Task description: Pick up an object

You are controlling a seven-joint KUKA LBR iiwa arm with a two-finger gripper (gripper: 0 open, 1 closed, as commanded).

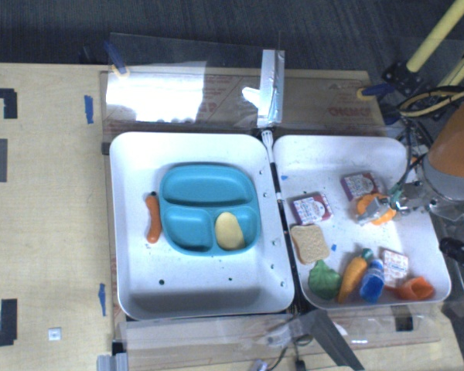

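Observation:
My gripper (393, 202) reaches in from the right over the right bin (332, 149), low at its right side. Its tip is right at a small orange piece (373, 205), and I cannot see whether it has hold of it. The grey arm with its orange band (455, 147) stands above the bin's right rim. Close by lie a dark red packet (359, 184) and another packet (310, 207). Toward the front are a slice of bread (310, 243), a green vegetable (322, 277), a carrot (353, 275), a blue bottle (372, 280), a small packet (394, 263) and an orange-red item (415, 287).
The left bin (131, 230) holds a blue divided plate (193, 199) with a yellow oval item (229, 230) in its front right compartment. An orange sausage (152, 217) lies left of the plate. Cables and a yellow pole (441, 25) are at the back right.

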